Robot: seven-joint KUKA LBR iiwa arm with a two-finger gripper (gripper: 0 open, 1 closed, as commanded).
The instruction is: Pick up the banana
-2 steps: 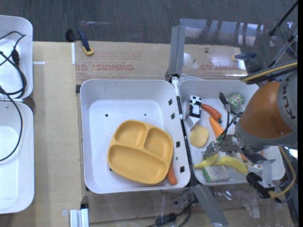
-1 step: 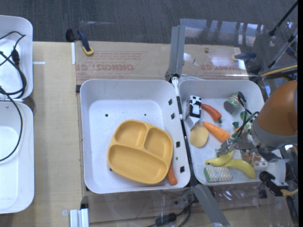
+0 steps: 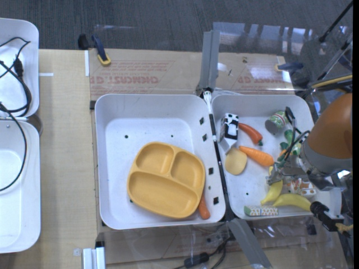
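The yellow banana (image 3: 287, 199) lies in the right bin (image 3: 255, 106) near its front right corner, curved, with one end pointing up toward the gripper. My gripper (image 3: 277, 175) hangs low over the bin right above the banana's upper end, and seems to touch or nearly touch it. The arm's orange band (image 3: 336, 130) and grey wrist cover the bin's right side.
Near the banana lie an orange carrot (image 3: 257, 154), a small red-orange pepper (image 3: 251, 131), a pale potato (image 3: 236, 162), a black-and-white toy (image 3: 230, 126), a green can (image 3: 277, 120) and a pale strip (image 3: 261, 211). The left bin (image 3: 112, 150) holds a yellow divided plate (image 3: 167, 178).
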